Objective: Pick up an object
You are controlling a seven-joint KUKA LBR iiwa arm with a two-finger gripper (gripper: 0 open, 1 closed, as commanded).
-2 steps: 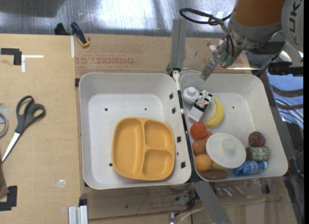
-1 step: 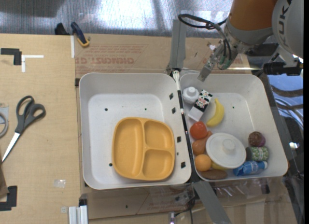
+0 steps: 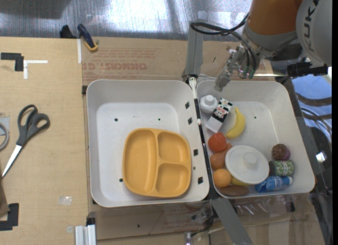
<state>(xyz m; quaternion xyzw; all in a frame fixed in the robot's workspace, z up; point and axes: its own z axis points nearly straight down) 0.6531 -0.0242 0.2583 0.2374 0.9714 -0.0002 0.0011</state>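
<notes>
Hand [image 3: 221, 84] above right bin's [image 3: 264, 101] back edge; banana [image 3: 236, 124] upright, curving right.

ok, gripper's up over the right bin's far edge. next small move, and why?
Probably lower it, shifting slightly toward the near side. The gripper hangs above the right bin's far left corner with nothing between its fingers, and the closest things are the small white bottle and the black-and-white box just below it. The fingers look nearly closed, so they may need opening first.

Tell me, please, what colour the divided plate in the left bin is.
The divided plate is yellow-orange, plain with no pattern, as the camera view shows.
</notes>
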